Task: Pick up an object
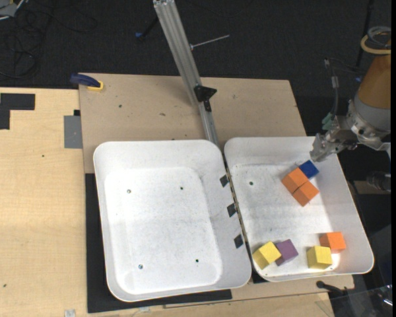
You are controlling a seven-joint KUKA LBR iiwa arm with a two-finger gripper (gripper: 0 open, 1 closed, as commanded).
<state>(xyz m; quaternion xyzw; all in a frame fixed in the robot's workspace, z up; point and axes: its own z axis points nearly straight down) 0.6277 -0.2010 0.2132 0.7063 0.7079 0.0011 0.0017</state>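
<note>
The right bin (pixel 270 157) holds several small blocks. An orange block (pixel 299 185) lies near its far right side with a blue block (pixel 309 169) touching its far corner. Along the near edge sit a yellow block (pixel 266 253), a purple block (pixel 286 250), another yellow block (pixel 319 257) and a small orange block (pixel 334 242). My gripper (pixel 321 148) hovers at the bin's far right rim, just above and beyond the blue block. Nothing shows between its fingers.
The left bin (pixel 119 160) lies beside the right one, with black clips (pixel 231 209) along the shared edge. A slanted aluminium bar (pixel 185 61) rises behind the bins. A blue-and-yellow clamp (pixel 87 81) sits at the board's far left corner.
</note>
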